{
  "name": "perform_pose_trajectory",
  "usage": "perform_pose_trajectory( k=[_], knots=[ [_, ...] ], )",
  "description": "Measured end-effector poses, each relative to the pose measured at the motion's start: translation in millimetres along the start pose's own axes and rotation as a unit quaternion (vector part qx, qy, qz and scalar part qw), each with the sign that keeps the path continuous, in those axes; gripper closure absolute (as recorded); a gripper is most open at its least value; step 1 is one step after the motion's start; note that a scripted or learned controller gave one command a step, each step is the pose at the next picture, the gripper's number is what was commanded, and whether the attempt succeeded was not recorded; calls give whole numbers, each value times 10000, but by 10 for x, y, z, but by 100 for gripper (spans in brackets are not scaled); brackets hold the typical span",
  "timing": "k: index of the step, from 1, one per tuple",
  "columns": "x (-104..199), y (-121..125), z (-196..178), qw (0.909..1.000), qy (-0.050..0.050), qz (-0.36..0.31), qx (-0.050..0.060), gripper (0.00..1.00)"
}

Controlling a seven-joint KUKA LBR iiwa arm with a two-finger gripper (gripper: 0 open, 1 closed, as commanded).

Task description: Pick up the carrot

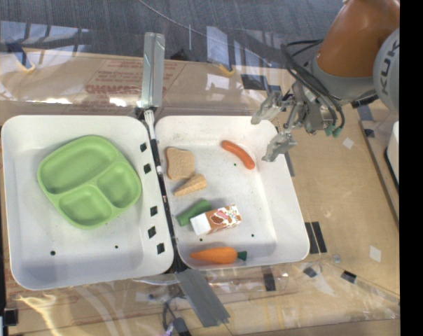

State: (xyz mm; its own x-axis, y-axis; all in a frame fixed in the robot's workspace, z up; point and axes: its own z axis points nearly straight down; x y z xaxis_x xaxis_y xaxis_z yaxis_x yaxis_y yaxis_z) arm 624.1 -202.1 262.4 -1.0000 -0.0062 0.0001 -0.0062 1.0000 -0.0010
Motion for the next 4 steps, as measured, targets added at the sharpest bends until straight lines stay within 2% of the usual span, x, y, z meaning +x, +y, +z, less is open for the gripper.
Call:
perform_pose_trajectory(
  k=[1, 2, 3, 4],
  knots=[
    [510, 373, 1037, 9999, 31, 103, -14, 0],
    [1381, 548, 1535, 9993, -138, 351, 19, 0],
    [546, 1034, 1692, 9883, -7, 1528, -15, 0],
    [-105, 700, 1691, 9540, -14, 2998, -4, 0]
  ],
)
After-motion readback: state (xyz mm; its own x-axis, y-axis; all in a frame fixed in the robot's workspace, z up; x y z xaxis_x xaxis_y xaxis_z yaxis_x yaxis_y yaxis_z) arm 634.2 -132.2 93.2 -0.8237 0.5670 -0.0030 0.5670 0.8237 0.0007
